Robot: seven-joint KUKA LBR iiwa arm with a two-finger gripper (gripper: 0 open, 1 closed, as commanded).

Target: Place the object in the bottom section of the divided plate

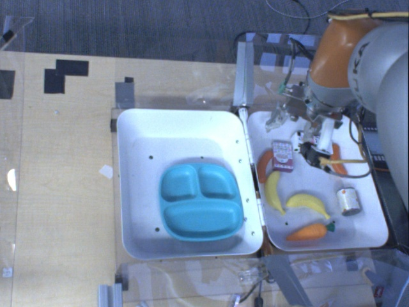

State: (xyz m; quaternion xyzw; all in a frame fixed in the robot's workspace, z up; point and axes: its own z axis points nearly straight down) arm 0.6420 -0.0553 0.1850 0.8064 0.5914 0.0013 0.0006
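The gripper (314,139) is seen low in the right bin (377,232); its state cannot be told. Crowded objects lie at its seven o'clock: a small box (282,157), two bananas (307,203), a carrot (308,231). Neighbours could be knocked. The divided plate (201,201) sits unfilled at eight o'clock.

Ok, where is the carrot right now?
In the camera view, the carrot lies near the front edge of the right bin, just below a banana.
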